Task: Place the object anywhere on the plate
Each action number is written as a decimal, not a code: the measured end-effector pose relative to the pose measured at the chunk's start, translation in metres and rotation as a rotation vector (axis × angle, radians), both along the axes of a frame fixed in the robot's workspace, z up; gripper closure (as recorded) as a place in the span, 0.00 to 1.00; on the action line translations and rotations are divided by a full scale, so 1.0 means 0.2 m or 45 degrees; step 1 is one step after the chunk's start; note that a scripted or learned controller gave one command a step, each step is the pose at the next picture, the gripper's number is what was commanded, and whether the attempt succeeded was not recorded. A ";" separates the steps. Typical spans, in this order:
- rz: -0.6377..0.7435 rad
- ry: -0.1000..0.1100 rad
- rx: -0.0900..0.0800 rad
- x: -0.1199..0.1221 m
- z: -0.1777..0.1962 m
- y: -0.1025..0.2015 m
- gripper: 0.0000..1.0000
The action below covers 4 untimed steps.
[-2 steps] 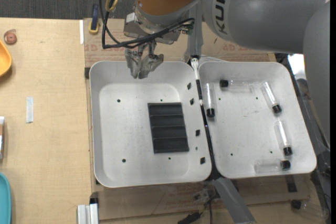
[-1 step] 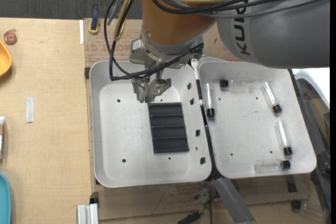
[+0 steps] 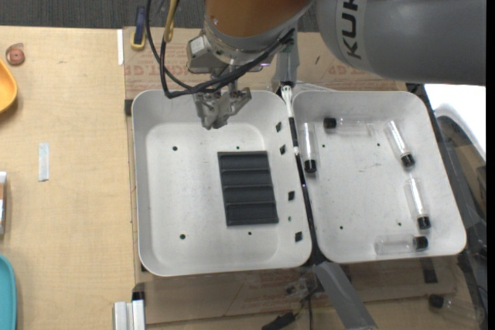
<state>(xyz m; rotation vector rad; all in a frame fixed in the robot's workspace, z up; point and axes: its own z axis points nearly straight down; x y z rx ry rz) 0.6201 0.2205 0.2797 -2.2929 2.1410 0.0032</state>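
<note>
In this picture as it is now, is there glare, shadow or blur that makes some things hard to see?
Camera view: the lighting is even. The clear tubes in the right bin nearly vanish against the white. The arm's big grey link is soft, out of focus. The hand casts a faint shadow on the left bin. The dark ridged plate is sharp.

Two white bins side by side — left one: one black ridged plate. Right one: five clear tubes with black caps.
</note>
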 end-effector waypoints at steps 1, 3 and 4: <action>0.105 0.001 -0.002 -0.01 -0.08 0.04 1.00; 0.305 0.001 -0.002 -0.32 -0.12 0.04 1.00; 0.471 0.002 -0.003 -0.36 -0.22 0.03 1.00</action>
